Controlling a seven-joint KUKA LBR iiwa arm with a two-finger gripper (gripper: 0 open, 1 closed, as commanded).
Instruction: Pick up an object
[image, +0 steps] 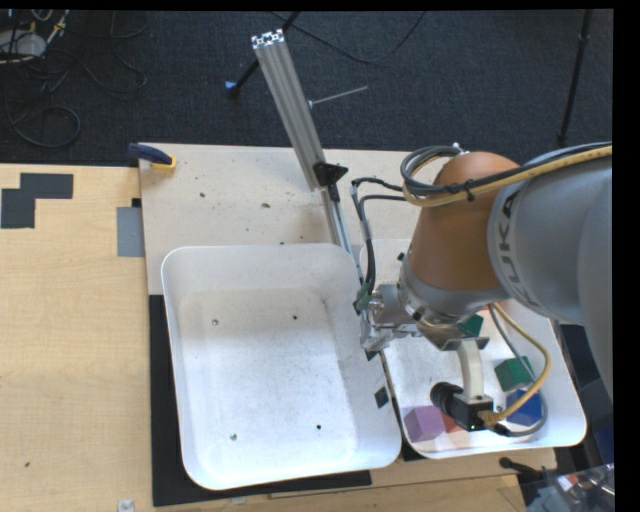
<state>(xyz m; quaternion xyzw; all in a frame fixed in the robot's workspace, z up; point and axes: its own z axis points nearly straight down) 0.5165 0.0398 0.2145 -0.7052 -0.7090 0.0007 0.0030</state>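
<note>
Progress so far looks like pretty much zero, since nothing is visibly lifted. The stuff to grab is in the right bin (572, 432), towards its near end: a purple block (424, 422), a green block (513, 372) and a blue piece (527, 407) just beside the green one, all lying on the bin floor. The left bin (260, 380) has a few dark specks in it. So I'd say the whole grab and lift is yet to do.

The arm (470, 250) reaches in from the right and bends down over the far-left part of the right bin. The hand (380, 328) sits low by the wall between the two bins, a bit apart from the blocks. Can't tell if the hand is apart or together, because the bulky wrist hides it.
</note>
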